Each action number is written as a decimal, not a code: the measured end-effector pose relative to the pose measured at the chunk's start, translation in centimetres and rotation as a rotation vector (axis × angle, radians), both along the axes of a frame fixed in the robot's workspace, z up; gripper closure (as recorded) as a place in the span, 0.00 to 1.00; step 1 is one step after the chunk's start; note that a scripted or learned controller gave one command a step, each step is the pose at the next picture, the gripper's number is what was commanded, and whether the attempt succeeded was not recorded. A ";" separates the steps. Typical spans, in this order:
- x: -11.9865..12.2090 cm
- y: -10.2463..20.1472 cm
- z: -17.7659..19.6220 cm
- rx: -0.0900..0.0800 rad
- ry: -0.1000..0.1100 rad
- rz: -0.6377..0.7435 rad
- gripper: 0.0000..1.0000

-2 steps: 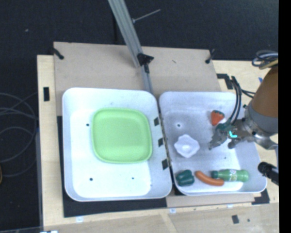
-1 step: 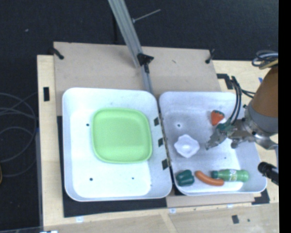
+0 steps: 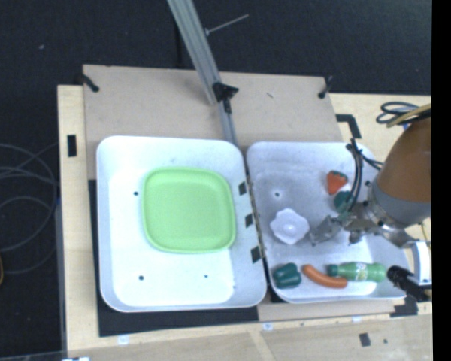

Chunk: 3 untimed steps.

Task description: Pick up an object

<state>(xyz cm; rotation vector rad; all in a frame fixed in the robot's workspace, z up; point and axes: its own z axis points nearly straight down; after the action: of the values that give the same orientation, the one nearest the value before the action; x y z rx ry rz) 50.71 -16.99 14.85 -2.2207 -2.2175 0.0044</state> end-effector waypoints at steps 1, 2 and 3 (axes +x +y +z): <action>0.0 -0.1 -4.9 -0.001 -0.003 0.001 0.00; 0.1 -0.1 -3.6 -0.001 -0.009 -0.001 1.00; -0.4 0.3 2.2 -0.002 -0.010 0.002 1.00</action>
<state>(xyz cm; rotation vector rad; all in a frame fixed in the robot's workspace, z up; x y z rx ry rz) 50.30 -16.65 17.03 -2.2245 -2.2250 -0.0048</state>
